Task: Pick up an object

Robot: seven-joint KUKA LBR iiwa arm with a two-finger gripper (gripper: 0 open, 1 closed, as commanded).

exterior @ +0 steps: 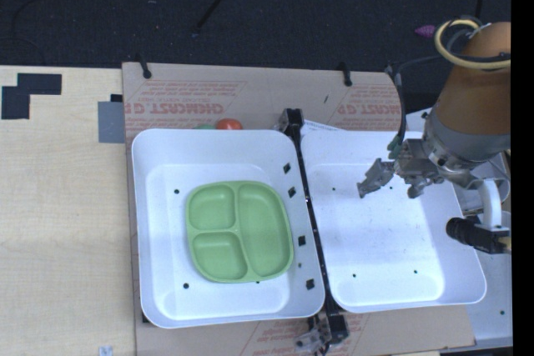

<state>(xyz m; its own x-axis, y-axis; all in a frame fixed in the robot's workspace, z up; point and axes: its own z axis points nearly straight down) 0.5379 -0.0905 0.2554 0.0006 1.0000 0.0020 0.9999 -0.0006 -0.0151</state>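
Two shallow white plastic bins sit side by side on a sheet of brown printed cardboard [250, 100], parted by a black divider strip [305, 217] that runs from the near edge up to the far one. The left bin [158, 263] holds a pale green plastic plate with three compartments [239, 231], lying flat near the middle of its floor, well apart from the arm. The right bin [392, 263] has a bare white floor under the arm's wrist. Over the right bin's far right part hangs the two-finger gripper [392, 182]; its dark fingers are spread apart with nothing between them, the left fingertip [370, 186] pointing toward the divider. Behind it rises the arm's orange band [476, 100]. Farther back, just past the left bin's far rim, a small red-orange round object [229, 125] peeks out on the cardboard.
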